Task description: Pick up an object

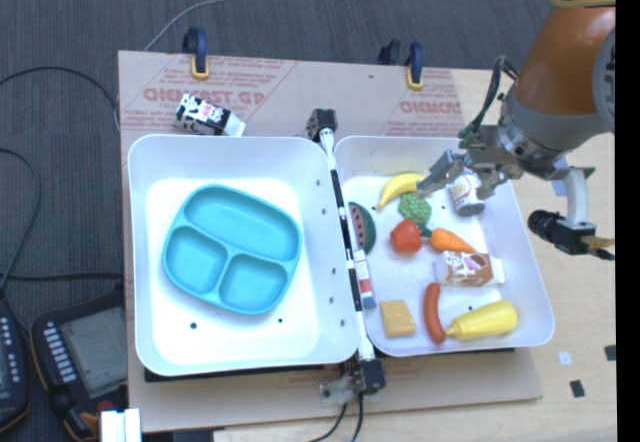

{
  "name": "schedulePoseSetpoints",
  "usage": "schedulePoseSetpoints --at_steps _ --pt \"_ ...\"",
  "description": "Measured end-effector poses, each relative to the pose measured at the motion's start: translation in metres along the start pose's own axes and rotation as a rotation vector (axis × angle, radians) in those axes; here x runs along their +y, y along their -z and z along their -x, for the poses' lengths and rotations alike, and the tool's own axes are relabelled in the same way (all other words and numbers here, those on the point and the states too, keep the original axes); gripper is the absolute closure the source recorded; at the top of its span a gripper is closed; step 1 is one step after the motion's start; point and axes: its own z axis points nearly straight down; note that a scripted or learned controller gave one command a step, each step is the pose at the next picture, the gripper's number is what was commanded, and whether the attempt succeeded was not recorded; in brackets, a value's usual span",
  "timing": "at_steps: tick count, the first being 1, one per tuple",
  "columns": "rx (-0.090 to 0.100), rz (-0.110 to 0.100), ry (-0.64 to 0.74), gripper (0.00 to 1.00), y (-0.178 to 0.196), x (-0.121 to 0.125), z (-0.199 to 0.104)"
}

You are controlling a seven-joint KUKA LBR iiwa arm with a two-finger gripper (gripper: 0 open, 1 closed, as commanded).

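My gripper (463, 180) hangs over the back of the right bin (535, 275) with its fingers spread apart. A small white can (463, 196) sits just below it, between the fingertips but not gripped. Toy foods lie in this bin: a yellow banana (399, 188), green broccoli (415, 208), a red tomato (405, 237), an orange carrot (452, 241), a watermelon slice (362, 227), a snack box (467, 270), a red sausage (432, 312), a yellow bottle (483, 320) and a tan block (397, 318).
The left bin (150, 330) holds a blue divided plate (232, 248). A small black-and-white object (208, 116) lies on the board behind the left bin. Clamps (413, 65) hold the board's far edge. The divider (340, 220) runs between the bins.
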Motion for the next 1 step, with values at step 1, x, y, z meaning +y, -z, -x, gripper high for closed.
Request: schedulePoseSetpoints --at_steps 1 --pt "0.000 0.001 -0.001 0.00 -0.1371 0.0073 -0.0090"
